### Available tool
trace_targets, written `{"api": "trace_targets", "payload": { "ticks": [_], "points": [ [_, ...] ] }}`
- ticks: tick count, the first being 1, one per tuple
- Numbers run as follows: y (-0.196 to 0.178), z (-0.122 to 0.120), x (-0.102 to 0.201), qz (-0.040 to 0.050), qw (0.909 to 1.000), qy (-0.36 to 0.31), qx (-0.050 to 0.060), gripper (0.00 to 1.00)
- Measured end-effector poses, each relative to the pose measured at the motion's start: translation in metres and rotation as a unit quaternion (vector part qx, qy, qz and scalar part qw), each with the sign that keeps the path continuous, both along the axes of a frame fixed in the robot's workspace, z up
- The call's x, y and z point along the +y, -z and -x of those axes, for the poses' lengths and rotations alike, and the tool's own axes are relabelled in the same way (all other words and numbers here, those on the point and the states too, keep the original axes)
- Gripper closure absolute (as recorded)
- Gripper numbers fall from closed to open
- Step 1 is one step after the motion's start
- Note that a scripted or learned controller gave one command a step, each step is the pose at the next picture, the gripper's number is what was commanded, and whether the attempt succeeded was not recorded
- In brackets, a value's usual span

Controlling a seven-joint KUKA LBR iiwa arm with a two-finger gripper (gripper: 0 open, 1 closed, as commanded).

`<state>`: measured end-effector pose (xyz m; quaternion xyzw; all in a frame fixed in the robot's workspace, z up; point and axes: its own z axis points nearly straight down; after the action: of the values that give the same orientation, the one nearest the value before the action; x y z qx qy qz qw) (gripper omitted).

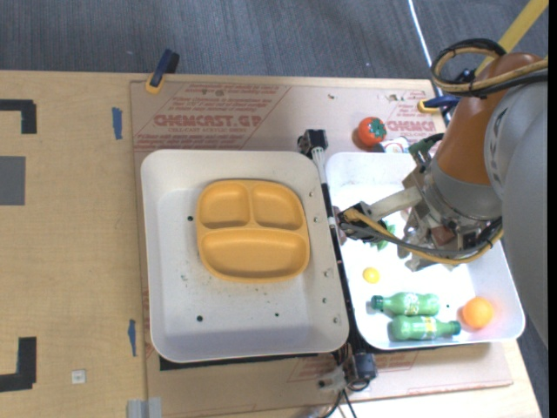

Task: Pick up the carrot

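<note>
Well left of the gripper (424,240): left bin (165,320), bearing a yellow plate (252,231) with three compartments. Under and around the gripper: right bin (500,331). Below the gripper, lying side by side on that bin's floor: upper bottle (407,303) and lower bottle (422,327), both green. Just right of the bottles: orange ball (477,313). Below-left of the gripper: small yellow piece (371,275). Above-left, outside the bins: red fruit (370,132).

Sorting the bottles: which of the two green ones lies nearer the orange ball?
The lower green bottle; its cap end nearly reaches the orange ball, while the upper bottle lies farther away.
</note>
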<state>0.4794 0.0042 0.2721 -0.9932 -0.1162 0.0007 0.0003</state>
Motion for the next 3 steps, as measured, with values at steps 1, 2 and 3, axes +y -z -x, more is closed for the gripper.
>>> {"api": "trace_targets", "payload": {
  "ticks": [1,2,3],
  "points": [
    [0.088,0.001,-0.011,-0.0011,0.9975,-0.071,0.001,1.0],
    [0.019,0.0,-0.116,-0.0003,0.9974,-0.073,0.0,1.0],
    [0.088,0.001,-0.037,-0.0017,0.9999,-0.011,0.002,1.0]
  ]
}}
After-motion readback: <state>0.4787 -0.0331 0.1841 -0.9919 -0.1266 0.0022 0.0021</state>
